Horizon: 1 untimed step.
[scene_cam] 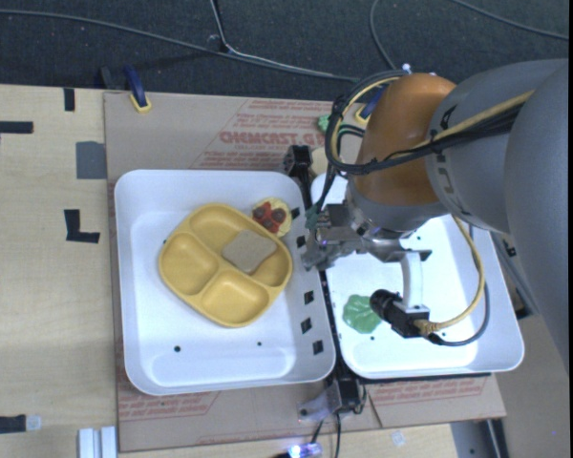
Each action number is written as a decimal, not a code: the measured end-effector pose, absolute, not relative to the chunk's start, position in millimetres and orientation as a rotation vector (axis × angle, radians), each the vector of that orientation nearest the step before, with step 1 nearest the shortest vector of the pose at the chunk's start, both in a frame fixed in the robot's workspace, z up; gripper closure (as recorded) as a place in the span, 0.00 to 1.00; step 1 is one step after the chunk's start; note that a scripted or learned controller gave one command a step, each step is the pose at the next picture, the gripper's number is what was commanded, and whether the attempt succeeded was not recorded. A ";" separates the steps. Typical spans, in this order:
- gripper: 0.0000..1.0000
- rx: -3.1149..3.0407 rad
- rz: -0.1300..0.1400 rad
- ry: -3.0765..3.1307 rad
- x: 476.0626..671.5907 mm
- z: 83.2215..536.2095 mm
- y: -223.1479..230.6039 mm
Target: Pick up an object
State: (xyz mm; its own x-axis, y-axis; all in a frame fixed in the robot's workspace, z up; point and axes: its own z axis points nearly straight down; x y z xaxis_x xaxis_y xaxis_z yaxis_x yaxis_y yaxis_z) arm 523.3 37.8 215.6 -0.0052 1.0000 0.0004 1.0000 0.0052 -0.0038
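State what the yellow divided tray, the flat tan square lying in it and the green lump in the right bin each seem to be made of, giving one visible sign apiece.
Yellow divided tray: probably moulded plastic, smooth with a soft sheen and rounded compartment walls.
Flat tan square: perhaps sponge, felt or cardboard; matte, dull, no shine.
Green lump: possibly soft plastic or cloth; irregular, crumpled outline. Too small to tell further.

Dark carpeted floor (124,8) with trailing cables (239,51), pale wooden bench (38,284), cardboard sheet (220,132)
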 end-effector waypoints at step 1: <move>1.00 -2.210 0.002 -2.228 497.9 224.1 95.0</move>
